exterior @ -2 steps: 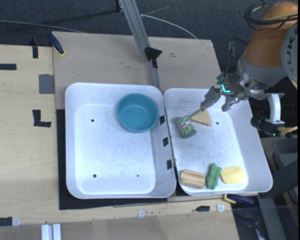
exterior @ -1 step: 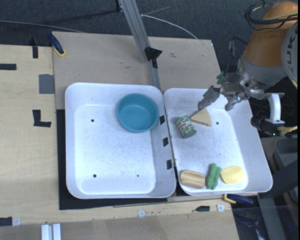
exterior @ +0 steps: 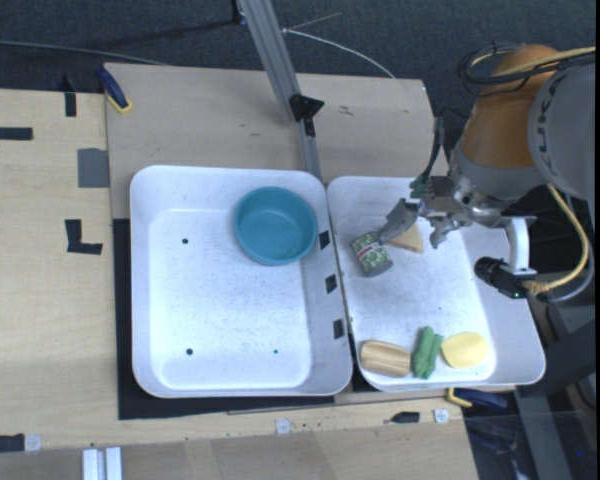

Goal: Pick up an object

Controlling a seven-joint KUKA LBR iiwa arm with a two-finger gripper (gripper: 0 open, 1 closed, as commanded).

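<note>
grey arm (exterior: 570, 118) with a rounded orange band (exterior: 505, 118), black and yellow cables (exterior: 570, 258) looping beside it, and a dark metal two-finger gripper (exterior: 420, 230).

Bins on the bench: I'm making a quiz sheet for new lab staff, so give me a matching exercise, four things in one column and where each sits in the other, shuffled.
Things:
1. blue bowl
2. yellow piece
3. green can
4. tan bread roll

Places:
A. right bin, upper part, beside the gripper
B. left bin, top area
C. right bin, bottom right corner
D. right bin, bottom left corner

Pairs: 1-B, 2-C, 3-A, 4-D
</note>
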